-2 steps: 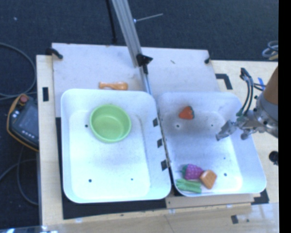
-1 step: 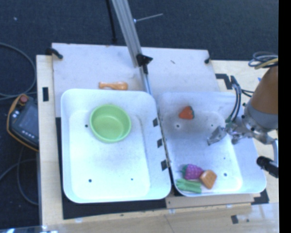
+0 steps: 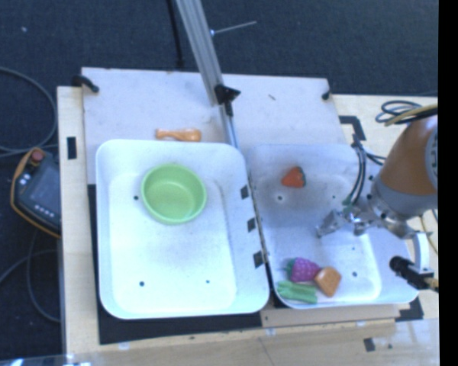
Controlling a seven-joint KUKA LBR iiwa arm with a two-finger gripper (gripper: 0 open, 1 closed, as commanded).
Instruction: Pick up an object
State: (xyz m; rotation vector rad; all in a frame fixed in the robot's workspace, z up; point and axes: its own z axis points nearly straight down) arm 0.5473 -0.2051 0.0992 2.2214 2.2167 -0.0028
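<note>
Reaching in from the right, we are holding the arm (image 3: 412, 166) over the right bin (image 3: 320, 158), still at the approach step with nothing lifted. Its gripper (image 3: 337, 223) is hovering mid-bin; we cannot tell its state. Candidate objects are lying apart from it: a purple toy (image 3: 304, 268), an orange piece (image 3: 328, 280), a green piece (image 3: 296, 292) and a strawberry (image 3: 293, 177). Next, we judge, comes aligning above one and descending.

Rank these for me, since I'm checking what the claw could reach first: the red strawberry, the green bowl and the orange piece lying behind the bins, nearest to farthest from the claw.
1. The red strawberry, in the right bin, up and left of the claw.
2. The green bowl, in the left bin.
3. The orange piece, on the board behind the left bin.
</note>
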